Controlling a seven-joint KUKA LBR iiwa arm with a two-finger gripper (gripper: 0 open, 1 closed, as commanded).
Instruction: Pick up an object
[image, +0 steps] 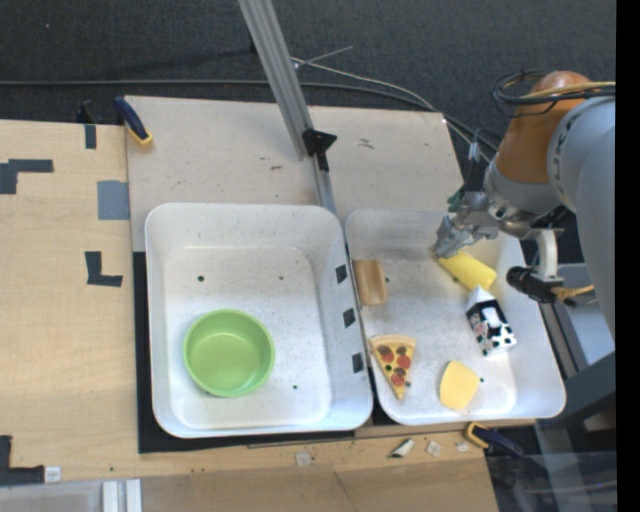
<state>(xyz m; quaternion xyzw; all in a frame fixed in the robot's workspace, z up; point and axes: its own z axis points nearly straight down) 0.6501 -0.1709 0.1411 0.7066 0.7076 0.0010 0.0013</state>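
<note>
Gripper (452, 243): low over the right bin (530, 400), at its far side. Yellow piece (470, 270): touching the gripper, just nearer. Black-and-white item (489, 327): nearer again. Brown block (370, 282): to its left. Pizza slice (393, 361), yellow wedge (459, 386): near edge. Green bowl (229, 352): left bin (165, 300), well apart.
</note>
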